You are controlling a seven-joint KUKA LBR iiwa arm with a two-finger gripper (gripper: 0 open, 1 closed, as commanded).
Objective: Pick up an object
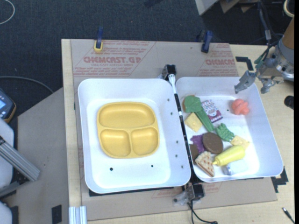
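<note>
The gripper (256,80) hangs over the far right corner of the right bin (271,139), its two fingers spread apart with nothing between them. The nearest item is the pink-orange lump (240,107), which lies on bare bin floor just below and a little left of the gripper, apart from the rest of the toy food. It looks rounded and slightly knobbly, like a small fruit or shrimp piece, and would probably roll or squirt sideways if the fingers close off-centre. A descent from the present spot could also land on the bin's raised rim rather than on the lump, since the gripper sits near that edge. The other pieces, among them the yellow bottle (230,155) and the brown disc (213,143), are crowded together nearer the bin's middle and front, so a grasp there risks catching two at once. The left bin (88,125) carries a yellow divided plate (126,129).
</note>
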